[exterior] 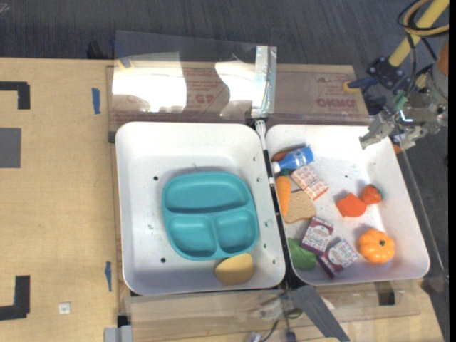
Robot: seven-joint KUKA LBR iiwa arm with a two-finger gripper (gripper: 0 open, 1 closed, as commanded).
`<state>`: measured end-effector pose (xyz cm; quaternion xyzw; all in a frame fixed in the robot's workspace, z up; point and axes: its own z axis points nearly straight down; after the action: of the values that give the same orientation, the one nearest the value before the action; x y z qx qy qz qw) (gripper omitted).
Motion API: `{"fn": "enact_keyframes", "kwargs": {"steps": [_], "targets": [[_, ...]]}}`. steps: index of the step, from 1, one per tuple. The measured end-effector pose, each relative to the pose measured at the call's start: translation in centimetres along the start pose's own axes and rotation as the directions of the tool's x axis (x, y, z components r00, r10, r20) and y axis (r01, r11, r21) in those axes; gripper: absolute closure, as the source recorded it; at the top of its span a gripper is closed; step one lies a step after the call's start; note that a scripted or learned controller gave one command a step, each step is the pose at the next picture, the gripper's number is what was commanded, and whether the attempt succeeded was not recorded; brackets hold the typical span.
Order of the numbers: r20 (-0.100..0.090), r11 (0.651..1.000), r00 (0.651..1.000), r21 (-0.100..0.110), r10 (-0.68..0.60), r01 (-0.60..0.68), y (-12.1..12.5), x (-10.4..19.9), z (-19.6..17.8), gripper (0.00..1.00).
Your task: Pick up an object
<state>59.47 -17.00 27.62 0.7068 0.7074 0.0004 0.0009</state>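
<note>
White plastic takes up most of my view: the left bin (135, 191) fills the middle of the frame and the right bin (406, 212) sits touching it on the right. In the left bin I see a teal divided tray (209, 214), lying flat near the centre, with a pale yellow lump (234, 268) just below it at the bin's lower edge.

Everything to pick is in the right bin. Along its left wall run a blue-capped bottle (294, 157), a checked packet (309, 182), an orange carrot (283, 193) and a slice of toast (299, 207), all crowded together. Below them are two purple cartons (318, 234) (339, 254) and a green piece (301, 254) near the bottom edge. Well apart, toward the right, sit a red-orange piece (350, 205), a tomato (371, 194) and a small pumpkin (376, 246).

I see the gripper (390, 134) at the upper right of the frame, above the right bin's top right corner, clear of every object. From this angle I cannot tell whether its fingers are parted or closed; I see nothing between them.
</note>
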Motion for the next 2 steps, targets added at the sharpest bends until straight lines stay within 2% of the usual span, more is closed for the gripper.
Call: {"fn": "enact_keyframes", "kwargs": {"steps": [1, 2], "targets": [[0.002, 0.997, 0.997, -0.003, -0.082, 0.082, -0.4, 0.1, -2.8, 0.00], [-0.008, 0.974, 0.975, 0.016, -0.224, 0.224, -0.6, 3.8, 14.4, 0.00]]}}
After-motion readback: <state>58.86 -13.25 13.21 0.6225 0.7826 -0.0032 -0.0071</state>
